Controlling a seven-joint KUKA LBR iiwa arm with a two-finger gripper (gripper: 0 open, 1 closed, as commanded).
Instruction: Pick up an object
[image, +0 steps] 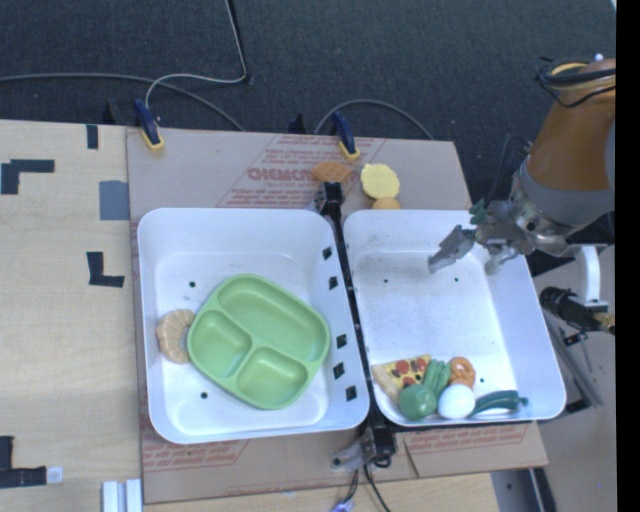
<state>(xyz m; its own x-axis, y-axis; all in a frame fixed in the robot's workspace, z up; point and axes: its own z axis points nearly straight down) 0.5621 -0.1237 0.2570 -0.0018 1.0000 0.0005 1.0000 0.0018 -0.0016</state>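
Single fixed camera above bench (60, 300) — looks down at slant, both white bins (160, 300) framed.

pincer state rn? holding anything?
Pincer: open, holding nothing, hanging over the right bin, apart from the toy food at its near end.

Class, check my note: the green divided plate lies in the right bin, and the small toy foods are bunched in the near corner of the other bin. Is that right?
One thing is wrong: the green divided plate lies in the left bin, not the right. The camera view shows it there, beside a round tan piece. The small toy foods are indeed bunched in the near corner of the other bin.
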